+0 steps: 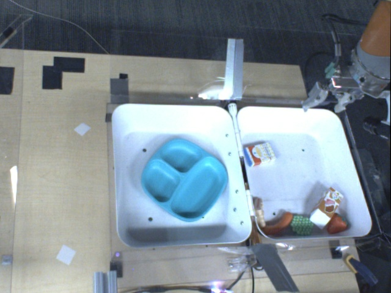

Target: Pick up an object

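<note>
Grey arm parked outside right bin, clear of contents. Jaws spread, holding nothing. Carton lay isolated, likely easiest pick.

The bench looks like pale, matt wood with a faint grain. Both bins are smooth white plastic with a soft sheen. The blue divided plate is glossy moulded plastic. A brushed metal bar at the bench's far edge catches the light. The small carton looks like printed cardboard.
</note>
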{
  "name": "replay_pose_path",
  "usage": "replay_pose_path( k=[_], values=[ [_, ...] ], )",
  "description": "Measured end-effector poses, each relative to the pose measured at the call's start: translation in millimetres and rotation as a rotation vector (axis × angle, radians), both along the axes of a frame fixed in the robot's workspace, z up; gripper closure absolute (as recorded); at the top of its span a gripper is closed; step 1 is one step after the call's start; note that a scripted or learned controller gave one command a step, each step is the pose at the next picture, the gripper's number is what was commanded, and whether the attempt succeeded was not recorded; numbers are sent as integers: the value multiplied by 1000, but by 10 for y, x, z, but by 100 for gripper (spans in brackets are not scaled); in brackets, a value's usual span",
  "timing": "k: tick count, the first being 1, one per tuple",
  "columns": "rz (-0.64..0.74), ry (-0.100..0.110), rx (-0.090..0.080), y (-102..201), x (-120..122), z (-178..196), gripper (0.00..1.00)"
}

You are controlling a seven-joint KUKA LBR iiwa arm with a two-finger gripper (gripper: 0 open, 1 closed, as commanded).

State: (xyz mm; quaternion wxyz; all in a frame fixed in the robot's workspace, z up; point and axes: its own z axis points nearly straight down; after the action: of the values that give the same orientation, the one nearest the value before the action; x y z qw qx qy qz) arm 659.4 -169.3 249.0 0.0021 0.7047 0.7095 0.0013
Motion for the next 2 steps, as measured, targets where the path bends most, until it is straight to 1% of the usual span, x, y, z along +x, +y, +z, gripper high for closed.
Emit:
replay_pose_path(
  k=[1,2],
  values=[
    [-47,1,1,622,105,-1113,0],
    [309,-2,-1,1245,56,-618,0]
  ],
)
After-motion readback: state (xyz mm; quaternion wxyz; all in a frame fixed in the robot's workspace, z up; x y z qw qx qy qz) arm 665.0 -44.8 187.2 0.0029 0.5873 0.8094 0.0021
